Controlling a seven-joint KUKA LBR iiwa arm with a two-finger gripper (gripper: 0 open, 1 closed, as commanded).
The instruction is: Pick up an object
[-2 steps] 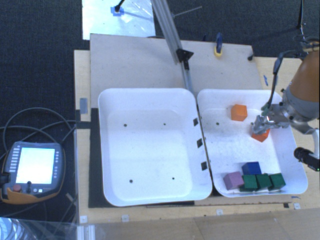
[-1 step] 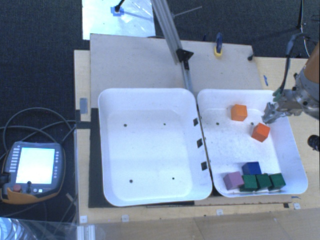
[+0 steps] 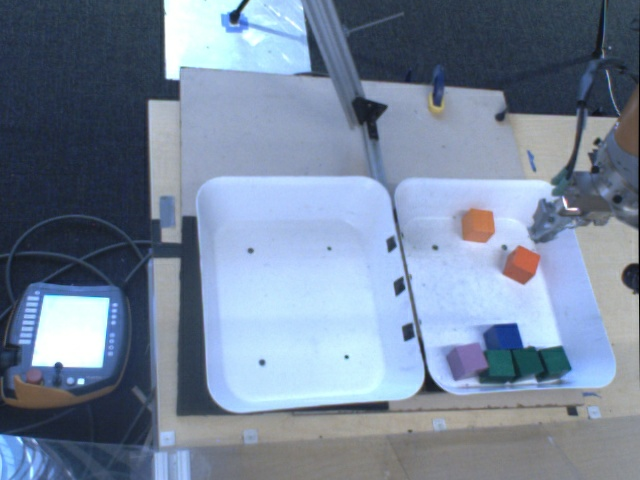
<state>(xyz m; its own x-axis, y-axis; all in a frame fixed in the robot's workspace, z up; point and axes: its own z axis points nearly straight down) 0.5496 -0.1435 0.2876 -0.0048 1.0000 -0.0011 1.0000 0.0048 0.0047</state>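
In the right bin point(image 3: 590, 313) lie two orange cubes: one point(image 3: 478, 225) toward the back middle, the other point(image 3: 521, 265) a little nearer and to its right. Along the bin's front wall sit a purple block point(image 3: 465, 360), a blue block point(image 3: 503, 336) and green blocks point(image 3: 524, 364). My gripper point(image 3: 548, 224) comes in from the right edge and hangs above the bin's back right part, just up and right of the second orange cube. Nothing shows between its fingers.
The left bin point(image 3: 215, 268) stands beside the right one, with black clips point(image 3: 398, 286) along the shared wall. A metal pole point(image 3: 335, 48) slants down to the bins' back edge. A teach pendant point(image 3: 65, 343) with cables lies at far left.
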